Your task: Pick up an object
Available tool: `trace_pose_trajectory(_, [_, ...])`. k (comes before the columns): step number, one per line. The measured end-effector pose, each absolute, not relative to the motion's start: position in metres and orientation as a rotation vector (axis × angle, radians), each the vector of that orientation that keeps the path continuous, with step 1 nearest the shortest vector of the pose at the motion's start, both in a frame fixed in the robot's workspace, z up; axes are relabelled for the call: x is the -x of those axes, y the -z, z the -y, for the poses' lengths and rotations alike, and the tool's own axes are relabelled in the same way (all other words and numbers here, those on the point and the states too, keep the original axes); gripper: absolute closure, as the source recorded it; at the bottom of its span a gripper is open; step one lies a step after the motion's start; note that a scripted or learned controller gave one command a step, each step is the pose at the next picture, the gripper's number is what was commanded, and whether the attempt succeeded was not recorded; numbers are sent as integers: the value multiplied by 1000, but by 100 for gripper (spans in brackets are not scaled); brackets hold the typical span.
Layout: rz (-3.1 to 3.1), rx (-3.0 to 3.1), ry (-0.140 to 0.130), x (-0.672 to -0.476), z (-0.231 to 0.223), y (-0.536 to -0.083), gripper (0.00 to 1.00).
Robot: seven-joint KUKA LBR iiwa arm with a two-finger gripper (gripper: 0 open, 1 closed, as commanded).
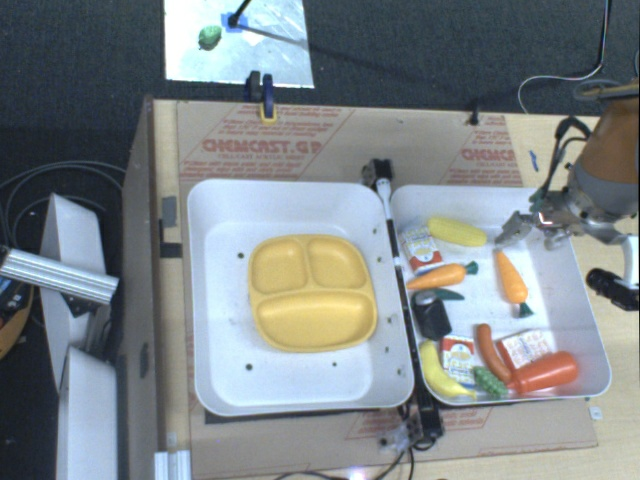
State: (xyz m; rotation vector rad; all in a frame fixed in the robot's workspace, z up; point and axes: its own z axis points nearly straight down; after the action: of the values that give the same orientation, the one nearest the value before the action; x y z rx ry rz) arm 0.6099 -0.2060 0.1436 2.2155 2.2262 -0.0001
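Observation:
The right bin [590,318] holds several toy foods. A yellow corn piece [457,232] lies at the back, with an orange carrot [437,276] in front of it and a second carrot [512,278] to the right. A black piece [433,317], a banana [438,368], a sausage [493,351] and an orange-red pepper [546,371] lie nearer the front. My gripper [533,232] hangs over the bin's back right part, just above the second carrot's top end. It is open, with nothing between its fingers.
A yellow divided plate [311,292] sits in the left bin [220,268]. Small printed cartons [421,246] [459,353] [526,346] lie among the foods. A black clamp [380,174] stands where the bins meet at the back. The arm's cables [560,143] hang at the right.

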Motion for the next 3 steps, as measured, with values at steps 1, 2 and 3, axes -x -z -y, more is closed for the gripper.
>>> trace_pose_trajectory(1, [-2223,-2219,-1,-586,206,-103,0])
trace_pose_trajectory(2, [-2222,-2219,-1,-558,207,-84,0])
trace_pose_trajectory(3, [-2222,-2213,-4,-584,207,-179,0])
